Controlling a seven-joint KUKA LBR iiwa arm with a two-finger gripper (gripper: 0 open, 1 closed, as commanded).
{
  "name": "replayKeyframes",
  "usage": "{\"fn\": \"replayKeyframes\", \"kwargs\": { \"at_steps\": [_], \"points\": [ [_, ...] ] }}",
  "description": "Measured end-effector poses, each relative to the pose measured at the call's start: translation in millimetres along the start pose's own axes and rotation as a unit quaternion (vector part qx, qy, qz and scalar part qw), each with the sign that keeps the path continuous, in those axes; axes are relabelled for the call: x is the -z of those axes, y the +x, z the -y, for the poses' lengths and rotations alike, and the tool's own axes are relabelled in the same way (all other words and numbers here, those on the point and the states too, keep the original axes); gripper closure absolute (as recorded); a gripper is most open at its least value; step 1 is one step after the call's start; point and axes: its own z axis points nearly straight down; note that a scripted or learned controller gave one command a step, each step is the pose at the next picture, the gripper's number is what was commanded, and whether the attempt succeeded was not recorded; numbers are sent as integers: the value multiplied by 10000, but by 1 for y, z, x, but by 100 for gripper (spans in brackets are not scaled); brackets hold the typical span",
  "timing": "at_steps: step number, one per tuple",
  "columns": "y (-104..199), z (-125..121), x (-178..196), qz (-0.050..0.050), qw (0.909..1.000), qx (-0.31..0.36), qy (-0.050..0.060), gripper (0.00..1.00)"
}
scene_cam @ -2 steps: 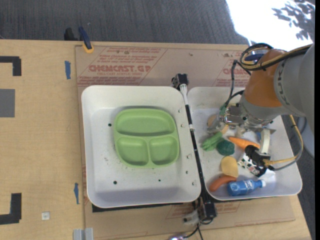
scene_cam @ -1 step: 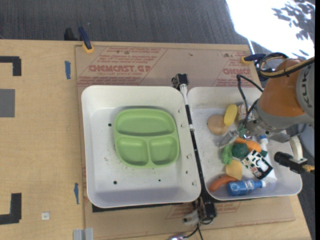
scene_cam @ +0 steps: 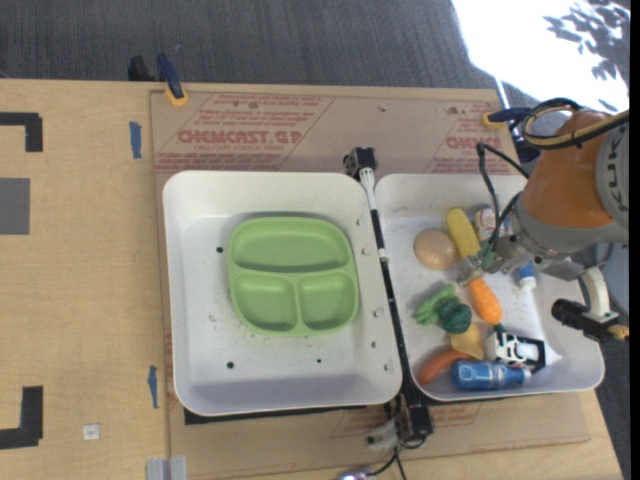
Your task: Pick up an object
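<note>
Arm (scene_cam: 575, 183): grey w/ orange band, comes in from right, hangs over upper right part of right bin.
Gripper (scene_cam: 490, 256): low over right bin, betw. corn and carrot; tips small and dark, can't tell how they stand. Nothing seen betw. them.
Left bin (scene_cam: 190, 268): white, shallow; holds green divided plate (scene_cam: 293, 273), 3 compartments, lying flat near middle.
Right bin (scene_cam: 580, 368): white, shallow, touching left bin along a black centre rail; holds all the small items.
Corn cob (scene_cam: 461, 232): yellow, upper middle of right bin, tilted, just left of gripper.
Egg-shaped item (scene_cam: 433, 249): tan, round, just beside corn on its left.
Carrot (scene_cam: 486, 300): orange, slanted, just below gripper.
Green veg toy (scene_cam: 444, 311): broccoli-like, left of carrot, near it.
Yellow piece (scene_cam: 466, 343): below green toy, kind unclear.
Orange-red piece (scene_cam: 436, 365): at bin's lower edge, left of blue tube.
Blue tube (scene_cam: 487, 374): lying flat along bin's lower edge.
Black-white item (scene_cam: 518, 349): just above blue tube's right end; type unclear.
Bench (scene_cam: 70, 298): tan board, blue tape marks, printed cardboard sheet under bins.
</note>
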Motion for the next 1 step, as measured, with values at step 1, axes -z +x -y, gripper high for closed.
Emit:
{"fn": "replayKeyframes", "kwargs": {
  "at_steps": [1],
  "points": [
    [38,-5,-10,-5,10000,-58,9,100]
  ]
}}
